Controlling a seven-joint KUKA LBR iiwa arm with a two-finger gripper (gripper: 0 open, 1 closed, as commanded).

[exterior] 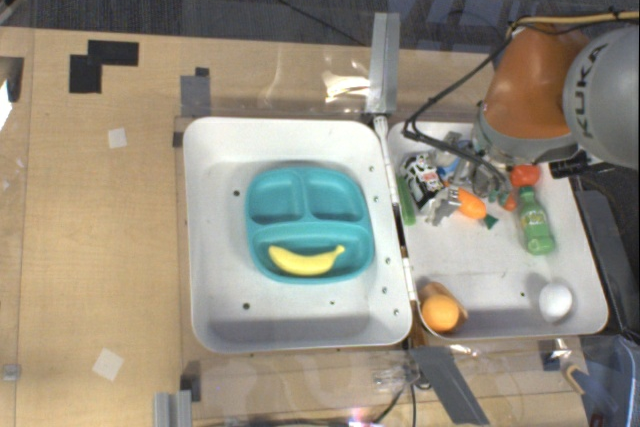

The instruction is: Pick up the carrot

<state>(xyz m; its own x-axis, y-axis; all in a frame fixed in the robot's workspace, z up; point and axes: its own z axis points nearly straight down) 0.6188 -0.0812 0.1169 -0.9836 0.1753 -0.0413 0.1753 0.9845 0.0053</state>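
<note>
At the bottom of the right bin (590, 315) lie an orange (440, 312) and a white ball (555, 299). Above them a green bottle (534, 225) lies beside the carrot (470, 206) at centre right. The hand (455, 187) is over the carrot; its grip cannot be told. In the left bin (210, 215), a banana (305, 259) rests on a teal divided plate (262, 205).
</note>
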